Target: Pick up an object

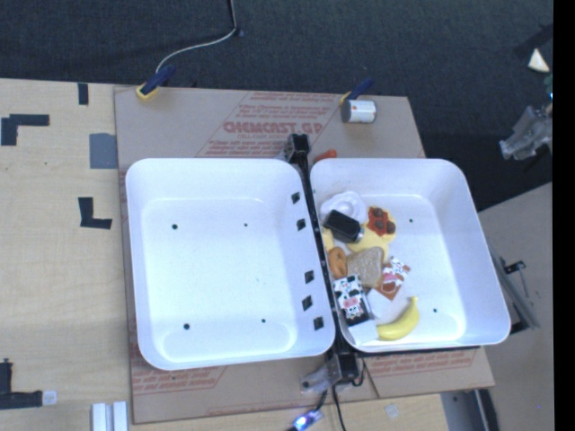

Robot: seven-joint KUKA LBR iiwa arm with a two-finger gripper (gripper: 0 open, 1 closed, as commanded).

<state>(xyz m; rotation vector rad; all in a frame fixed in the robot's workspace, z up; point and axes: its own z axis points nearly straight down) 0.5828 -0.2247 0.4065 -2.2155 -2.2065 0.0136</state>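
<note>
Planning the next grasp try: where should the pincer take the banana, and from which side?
Grip the banana across its middle, coming straight down. It lies flat at the pile's lower edge, open bin floor to its right, while the cow-patterned box sits close on its left.

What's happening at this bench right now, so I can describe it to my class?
A robot arm is set to pick up an object, but nothing is being handled yet. Its tool sits off to the right, beyond the right bin and away from the objects. In that bin, close to the divider, lies a small pile: a banana, a slice of toast, a black-and-white cow-patterned box and a few other toy foods. The left bin sits alongside.
</note>
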